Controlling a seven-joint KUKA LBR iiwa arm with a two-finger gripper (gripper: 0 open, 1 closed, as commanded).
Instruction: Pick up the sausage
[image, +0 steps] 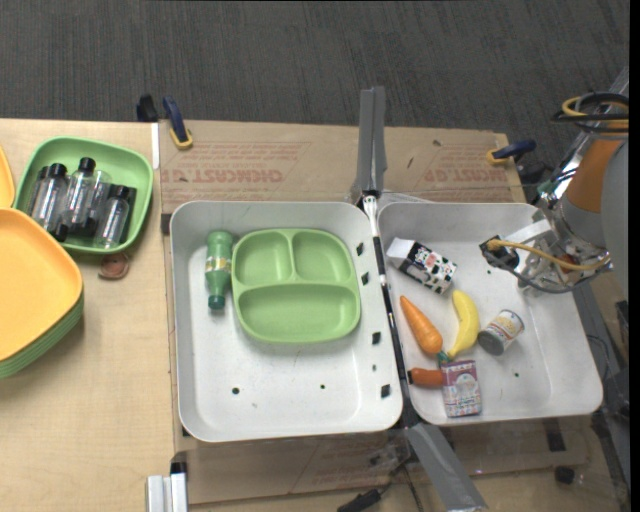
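Sausage (424, 377) lay near-left of gripper (545, 268), axis approx. left-right, end prob. under packet (461, 388); grip state couldn't tell.

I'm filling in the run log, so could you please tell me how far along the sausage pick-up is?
Done: nothing yet. The sausage lies on the floor of the right bin, at its front left, touching a pink packet and just in front of the carrot. In hand: the claw hangs over the bin's far right side, well apart from the sausage. Left: reach across, grip and lift.
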